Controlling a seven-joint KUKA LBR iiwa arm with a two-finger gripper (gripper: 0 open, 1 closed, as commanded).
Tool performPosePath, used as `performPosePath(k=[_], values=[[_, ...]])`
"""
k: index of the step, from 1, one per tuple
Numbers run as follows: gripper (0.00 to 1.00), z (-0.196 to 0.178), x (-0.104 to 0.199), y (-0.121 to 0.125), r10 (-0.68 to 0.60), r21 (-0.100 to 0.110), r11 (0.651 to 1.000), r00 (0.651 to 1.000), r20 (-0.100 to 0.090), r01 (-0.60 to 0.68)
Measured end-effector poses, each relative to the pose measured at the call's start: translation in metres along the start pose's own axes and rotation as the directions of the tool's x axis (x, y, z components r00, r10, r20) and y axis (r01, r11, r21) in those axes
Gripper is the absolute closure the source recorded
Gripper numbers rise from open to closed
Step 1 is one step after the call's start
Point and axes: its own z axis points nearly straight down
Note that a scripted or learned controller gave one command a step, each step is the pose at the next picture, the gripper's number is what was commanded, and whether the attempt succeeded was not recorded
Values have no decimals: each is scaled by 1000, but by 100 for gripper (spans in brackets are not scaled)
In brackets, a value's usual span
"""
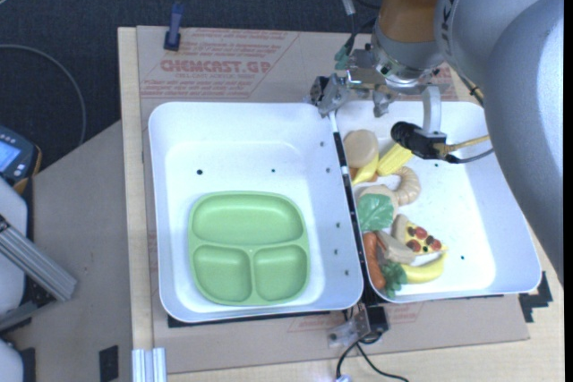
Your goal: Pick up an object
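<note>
One grey arm [501,22] low over the far edge of the right-hand bin [476,203], gripper [385,98] state unclear.

Before me, the shallow white plastic bin on the left [224,157] holds a pale green three-compartment plastic tray [246,228], lying flat toward its near edge. Under it I see a brown cardboard sheet with red print [215,58]. A small blue clip [174,27] sits at the sheet's far-left corner.
</note>
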Motion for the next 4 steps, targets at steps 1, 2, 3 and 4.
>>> performPosePath(k=[1, 2, 3, 4], values=[[100, -11, -5, -1, 6, -1, 1000, 1000, 2, -6], [100, 0, 9, -123, 9, 17, 1000, 1000, -1, -9], [100, -97, 19, -191, 6, 3, 1000, 1000, 0, -6], [100, -274, 39, -186, 3, -16, 1000, 1000, -2, -3]])
